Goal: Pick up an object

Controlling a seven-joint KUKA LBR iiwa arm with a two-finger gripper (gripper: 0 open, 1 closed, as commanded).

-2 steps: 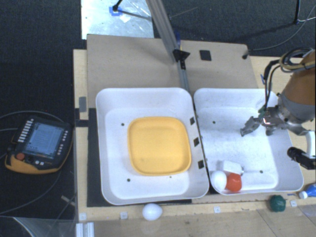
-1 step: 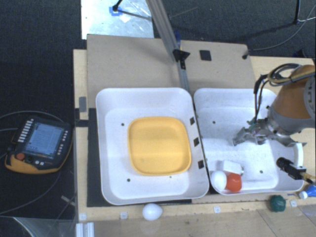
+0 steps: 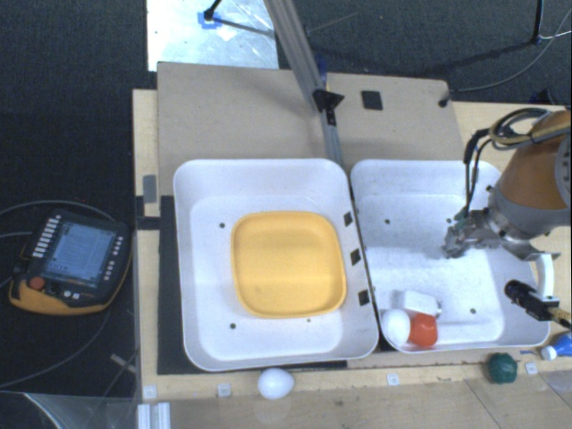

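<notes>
A yellow plate [image 3: 289, 264] lies in the left bin [image 3: 201, 195]. At the right bin's [image 3: 393, 186] lower edge sit a white egg [image 3: 395, 325], orange object [image 3: 424, 331] and white block [image 3: 420, 303]. The gripper [image 3: 461, 237] hovers mid-right, too blurred to tell its state, apparently holding nothing.

- The arm [image 3: 536, 181] reaches in from the right, orange band above the grey wrist.
- The gripper [image 3: 458, 238] points left and downward, hanging low, nothing visibly held.

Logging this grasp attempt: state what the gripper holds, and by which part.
Nothing that can be seen. The gripper hangs over bare floor of the right bin, well apart from the orange object and white ball at the bin's near edge.
</notes>
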